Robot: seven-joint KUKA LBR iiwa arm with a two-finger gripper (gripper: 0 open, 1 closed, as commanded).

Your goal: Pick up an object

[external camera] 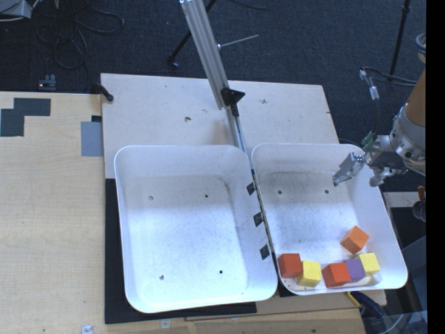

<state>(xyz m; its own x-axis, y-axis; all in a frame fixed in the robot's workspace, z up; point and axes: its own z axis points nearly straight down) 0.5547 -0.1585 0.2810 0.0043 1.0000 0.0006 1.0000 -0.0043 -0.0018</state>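
Several small blocks lie along the near edge of the right bin (299,147): a red block (290,264), a yellow block (310,273), a second red block (336,275), a purple block (354,268) and another yellow block (369,262). An orange block (355,239) sits alone just behind them. My gripper (360,174) hangs over the far right side of that bin, well behind the blocks. Its fingers (343,170) are spread, so it is open, and nothing is between them.
The left bin (119,186) stands beside the right one, with a divider with black clips (256,218) between them. A slanted aluminium rail (208,51) rises behind the bins. The bench top (49,207) extends to the left.
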